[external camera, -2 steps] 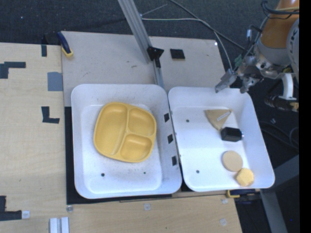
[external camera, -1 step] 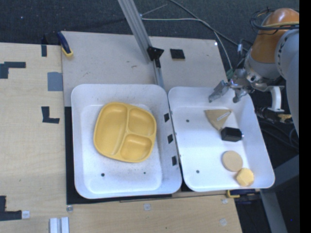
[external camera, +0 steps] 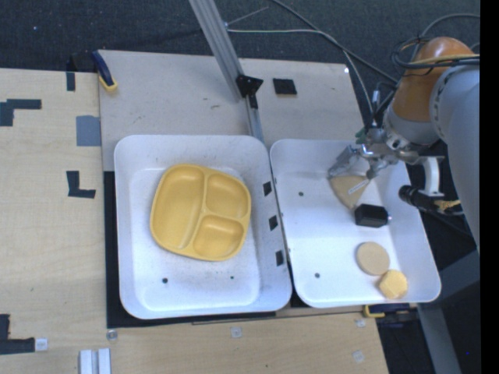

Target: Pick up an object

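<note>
In the right bin [external camera: 312, 248] lie a tan wedge-shaped piece [external camera: 348, 192], a small black block [external camera: 371, 216], a round tan disc [external camera: 373, 257] and a yellow chunk [external camera: 393, 284]. My gripper [external camera: 359, 167] hangs over the bin's far right part, just above the far end of the tan wedge. Its two fingers are spread, one to the left [external camera: 341, 165] and one to the right [external camera: 377, 167]. It stands open and nothing sits between the fingers. The black block lies just in front of the wedge, apart from the gripper.
A yellow divided plate [external camera: 201, 210] fills the middle of the left bin [external camera: 132, 271]. A slanted metal post [external camera: 222, 41] rises behind the bins. The grey arm with its orange band [external camera: 437, 61] comes in from the right, and cables run along the bench behind it.
</note>
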`<act>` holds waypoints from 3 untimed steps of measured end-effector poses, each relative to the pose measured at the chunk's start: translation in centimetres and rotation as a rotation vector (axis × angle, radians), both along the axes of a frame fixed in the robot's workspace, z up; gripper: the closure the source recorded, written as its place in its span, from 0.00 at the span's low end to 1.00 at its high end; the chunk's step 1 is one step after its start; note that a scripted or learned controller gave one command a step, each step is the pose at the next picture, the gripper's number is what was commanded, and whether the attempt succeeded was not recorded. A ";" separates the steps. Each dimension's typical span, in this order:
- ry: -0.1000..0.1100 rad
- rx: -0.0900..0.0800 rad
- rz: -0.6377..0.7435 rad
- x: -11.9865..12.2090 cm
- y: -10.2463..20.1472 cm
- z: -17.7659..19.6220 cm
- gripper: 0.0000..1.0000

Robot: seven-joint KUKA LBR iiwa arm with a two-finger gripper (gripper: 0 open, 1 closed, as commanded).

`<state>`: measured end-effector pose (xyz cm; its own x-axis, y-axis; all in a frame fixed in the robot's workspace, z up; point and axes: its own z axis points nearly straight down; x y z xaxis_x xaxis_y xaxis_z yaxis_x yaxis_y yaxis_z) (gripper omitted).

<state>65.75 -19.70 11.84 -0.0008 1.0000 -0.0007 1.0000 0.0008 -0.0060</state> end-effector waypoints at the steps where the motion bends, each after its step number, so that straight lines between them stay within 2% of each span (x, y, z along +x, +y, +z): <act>1: -0.005 -0.002 0.002 0.2 0.0 1.4 1.00; 2: -0.011 -0.001 0.000 -0.6 0.3 7.1 1.00; 3: -0.008 0.000 0.001 -0.6 0.3 9.3 1.00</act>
